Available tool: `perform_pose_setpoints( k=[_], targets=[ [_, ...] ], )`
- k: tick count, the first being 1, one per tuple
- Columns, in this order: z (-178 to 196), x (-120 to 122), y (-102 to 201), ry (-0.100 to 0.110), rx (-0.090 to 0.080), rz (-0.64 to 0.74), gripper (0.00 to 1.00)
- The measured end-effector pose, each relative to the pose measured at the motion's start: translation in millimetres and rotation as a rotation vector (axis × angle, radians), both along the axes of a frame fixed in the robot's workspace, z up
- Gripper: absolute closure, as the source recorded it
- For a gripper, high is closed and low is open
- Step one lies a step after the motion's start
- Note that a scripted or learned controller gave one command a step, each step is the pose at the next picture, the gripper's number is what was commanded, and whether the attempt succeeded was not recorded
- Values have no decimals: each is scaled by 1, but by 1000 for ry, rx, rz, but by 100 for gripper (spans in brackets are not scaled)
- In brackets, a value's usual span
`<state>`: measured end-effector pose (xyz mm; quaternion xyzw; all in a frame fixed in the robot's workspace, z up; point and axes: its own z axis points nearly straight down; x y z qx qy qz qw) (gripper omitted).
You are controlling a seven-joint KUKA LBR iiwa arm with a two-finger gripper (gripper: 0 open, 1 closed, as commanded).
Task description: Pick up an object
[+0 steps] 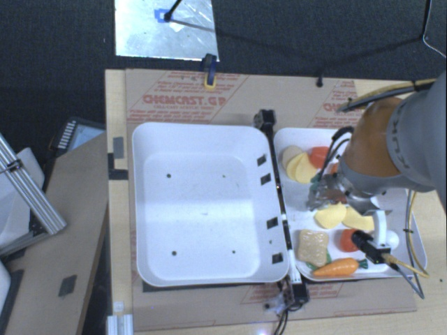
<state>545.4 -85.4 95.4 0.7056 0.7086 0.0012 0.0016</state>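
The right bin (288, 139) holds several toy foods. A pale yellow piece (301, 165) lies at the back beside a red piece (320, 155). A yellow lump (330, 217) and another yellow piece (358, 220) lie in the middle. A tan cracker block (313, 246), an orange carrot (336, 267) and a red piece (347, 239) lie at the front. My gripper (321, 195) hangs low inside this bin, just behind the yellow lump, under the grey arm with its orange band (374, 142). A dark green bit shows near the gripper.
The left bin (202, 201) is a shallow white tray beside the right one, split from it by a black clipped rim (274, 187). Cables (405, 253) trail along the right bin's far side. A shiny metal sheet (165, 18) lies behind the bench.
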Motion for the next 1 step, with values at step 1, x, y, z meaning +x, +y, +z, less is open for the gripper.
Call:
perform_pose_setpoints(
  k=[1],
  targets=[
    [51, 29, 1, -3, -1, 1, 100]
  ],
)
